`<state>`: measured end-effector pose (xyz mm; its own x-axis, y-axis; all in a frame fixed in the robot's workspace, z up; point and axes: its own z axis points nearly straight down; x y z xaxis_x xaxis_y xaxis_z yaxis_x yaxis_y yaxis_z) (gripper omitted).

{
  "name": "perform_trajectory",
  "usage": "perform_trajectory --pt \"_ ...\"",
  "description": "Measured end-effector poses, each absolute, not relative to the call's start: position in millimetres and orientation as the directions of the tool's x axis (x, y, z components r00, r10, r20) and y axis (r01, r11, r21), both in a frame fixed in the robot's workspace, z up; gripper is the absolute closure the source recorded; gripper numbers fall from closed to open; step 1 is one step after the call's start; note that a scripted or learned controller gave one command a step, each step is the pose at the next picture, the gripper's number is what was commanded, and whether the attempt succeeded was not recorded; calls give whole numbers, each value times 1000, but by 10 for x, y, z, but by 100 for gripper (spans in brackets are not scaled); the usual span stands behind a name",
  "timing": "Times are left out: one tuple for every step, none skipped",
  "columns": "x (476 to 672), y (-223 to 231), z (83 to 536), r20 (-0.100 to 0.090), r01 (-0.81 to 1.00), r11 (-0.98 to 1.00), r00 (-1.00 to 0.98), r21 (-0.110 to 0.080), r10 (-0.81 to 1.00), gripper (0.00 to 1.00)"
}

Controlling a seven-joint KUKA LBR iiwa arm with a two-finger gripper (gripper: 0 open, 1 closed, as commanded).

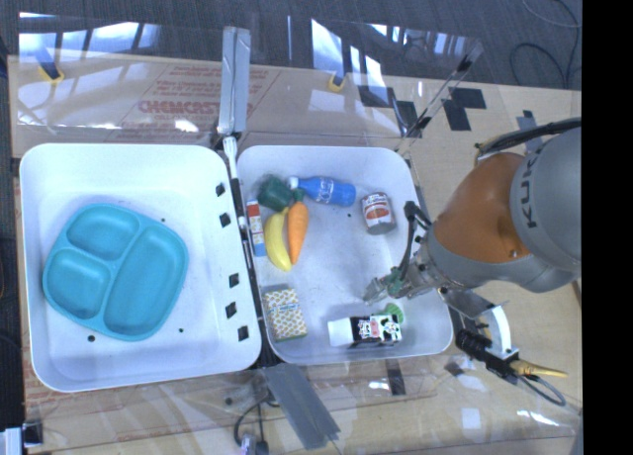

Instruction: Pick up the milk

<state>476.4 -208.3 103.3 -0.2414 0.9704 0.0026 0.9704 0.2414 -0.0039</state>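
The milk [367, 329] lies on its side near the front edge of the right bin [326, 161], close to the corner nearest the arm. The gripper [392, 288] hovers just above and beside it, and I can't tell its state from here. A good pick, I'd say, means coming straight down over the carton's middle, squeezing across its narrow sides, staying clear of the bin wall and the small patterned box [285, 313] nearby.

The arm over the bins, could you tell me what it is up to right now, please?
The arm is going for the milk carton, which lies on its side near the front edge of the right bin. The gripper hangs just above the carton, not holding it. A banana, carrot, bottle and can lie untouched nearby.
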Motion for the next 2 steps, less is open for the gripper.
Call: perform_trajectory --pt "4769 -2111 1891 0 969 248 -248 0 969 100" --pt "4780 -2109 1988 0 967 253 -253 -1 967 100"
